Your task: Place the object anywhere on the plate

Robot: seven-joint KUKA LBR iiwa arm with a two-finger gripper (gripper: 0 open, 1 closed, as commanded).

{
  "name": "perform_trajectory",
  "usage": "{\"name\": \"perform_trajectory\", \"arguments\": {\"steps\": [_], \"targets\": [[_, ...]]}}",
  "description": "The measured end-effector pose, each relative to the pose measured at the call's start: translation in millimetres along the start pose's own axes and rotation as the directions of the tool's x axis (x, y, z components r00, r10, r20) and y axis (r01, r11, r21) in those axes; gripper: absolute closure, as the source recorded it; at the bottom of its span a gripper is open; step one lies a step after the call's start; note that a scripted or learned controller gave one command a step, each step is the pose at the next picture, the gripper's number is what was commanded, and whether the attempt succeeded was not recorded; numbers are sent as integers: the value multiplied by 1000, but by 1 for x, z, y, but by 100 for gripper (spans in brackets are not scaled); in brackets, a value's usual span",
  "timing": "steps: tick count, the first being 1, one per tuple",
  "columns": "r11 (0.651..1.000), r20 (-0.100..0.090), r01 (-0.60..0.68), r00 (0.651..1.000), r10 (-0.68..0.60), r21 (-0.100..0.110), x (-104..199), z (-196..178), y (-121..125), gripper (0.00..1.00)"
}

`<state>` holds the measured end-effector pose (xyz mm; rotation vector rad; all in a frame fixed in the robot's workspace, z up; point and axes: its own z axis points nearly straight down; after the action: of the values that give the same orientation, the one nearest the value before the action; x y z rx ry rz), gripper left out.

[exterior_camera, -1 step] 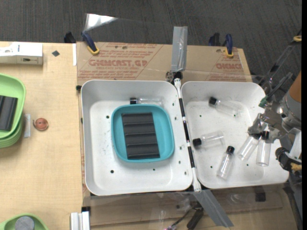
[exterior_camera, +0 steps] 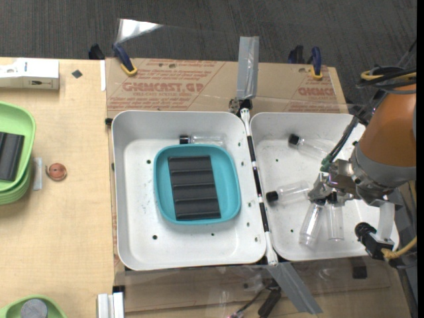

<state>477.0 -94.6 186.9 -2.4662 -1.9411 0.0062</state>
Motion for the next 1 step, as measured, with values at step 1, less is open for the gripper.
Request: {"name": "perform_trajectory", "arguments": {"steps": [1], "targets": [[995, 1, 101, 995, -101, -1, 65, -3, -15, 100]]}}
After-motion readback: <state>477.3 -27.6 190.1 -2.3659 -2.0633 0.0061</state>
